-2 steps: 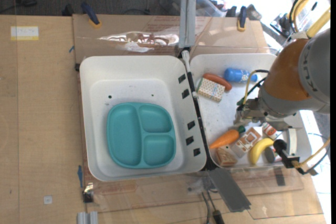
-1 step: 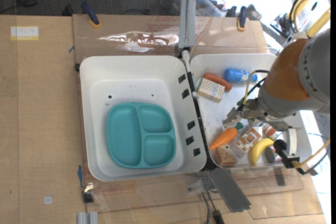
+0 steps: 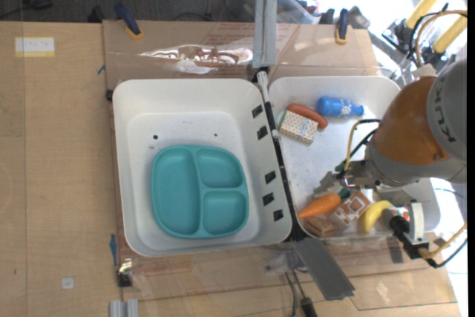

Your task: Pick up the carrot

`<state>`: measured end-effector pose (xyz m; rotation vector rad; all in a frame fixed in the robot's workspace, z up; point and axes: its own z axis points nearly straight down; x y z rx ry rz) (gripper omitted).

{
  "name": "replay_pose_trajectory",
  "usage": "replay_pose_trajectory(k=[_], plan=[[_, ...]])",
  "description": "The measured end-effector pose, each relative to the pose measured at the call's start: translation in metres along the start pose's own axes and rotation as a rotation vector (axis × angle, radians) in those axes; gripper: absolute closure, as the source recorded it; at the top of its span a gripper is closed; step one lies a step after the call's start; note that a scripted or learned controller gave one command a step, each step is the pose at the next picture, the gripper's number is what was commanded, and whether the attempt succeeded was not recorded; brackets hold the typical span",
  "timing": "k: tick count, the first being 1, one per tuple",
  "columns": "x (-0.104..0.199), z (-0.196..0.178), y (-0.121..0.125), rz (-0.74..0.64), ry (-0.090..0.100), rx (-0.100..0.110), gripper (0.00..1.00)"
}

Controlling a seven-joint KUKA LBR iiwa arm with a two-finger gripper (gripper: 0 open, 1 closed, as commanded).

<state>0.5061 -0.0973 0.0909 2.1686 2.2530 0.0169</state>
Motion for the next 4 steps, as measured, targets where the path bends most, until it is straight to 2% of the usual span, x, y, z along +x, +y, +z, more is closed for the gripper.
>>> replay_pose_trajectory(k=[1,2,3,4], plan=[[0.002,-0.005,-0.015,0.027,-0.006,-0.019,0.0],[0.001,-0.001,-0.018,0.056,-0.002,-0.013,0.0],[0.0,-0.014,-0.015,0.059,-0.003,-0.023,1.0],[0.05,-0.094,0.04,0.054,0.003,0.017,1.0]])
